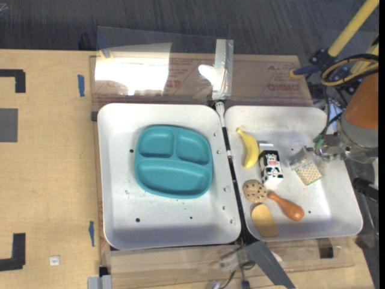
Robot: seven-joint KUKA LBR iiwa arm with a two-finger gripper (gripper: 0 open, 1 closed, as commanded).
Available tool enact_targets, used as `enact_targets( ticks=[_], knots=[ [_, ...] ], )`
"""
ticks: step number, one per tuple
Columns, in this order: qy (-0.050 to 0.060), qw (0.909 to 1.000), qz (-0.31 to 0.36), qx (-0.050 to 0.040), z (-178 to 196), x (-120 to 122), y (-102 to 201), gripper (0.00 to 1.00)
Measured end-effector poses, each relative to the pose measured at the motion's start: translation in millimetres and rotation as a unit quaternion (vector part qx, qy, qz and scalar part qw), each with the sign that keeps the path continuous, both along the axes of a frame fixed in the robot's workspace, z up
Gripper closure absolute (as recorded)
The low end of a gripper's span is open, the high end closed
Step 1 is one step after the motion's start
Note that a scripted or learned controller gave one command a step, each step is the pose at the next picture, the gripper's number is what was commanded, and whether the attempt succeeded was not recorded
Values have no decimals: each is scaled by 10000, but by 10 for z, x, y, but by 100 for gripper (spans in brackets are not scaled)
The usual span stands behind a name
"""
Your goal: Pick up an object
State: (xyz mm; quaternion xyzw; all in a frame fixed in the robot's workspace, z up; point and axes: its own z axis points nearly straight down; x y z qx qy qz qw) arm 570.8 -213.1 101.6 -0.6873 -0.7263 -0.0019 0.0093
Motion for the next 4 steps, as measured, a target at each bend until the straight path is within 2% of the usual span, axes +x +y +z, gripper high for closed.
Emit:
enact_targets(
  ticks=[1,2,3,4],
  knots=[
    [-72,10000,-9,-62,168,35,-46,100],
    [-57,10000,6,-36,159,37,-17,0],
    [-70,9949,-1002,-88,-145,-300,428,0],
    [-100,9949,-1003,-94,-25,-281,425,100]
  ],
)
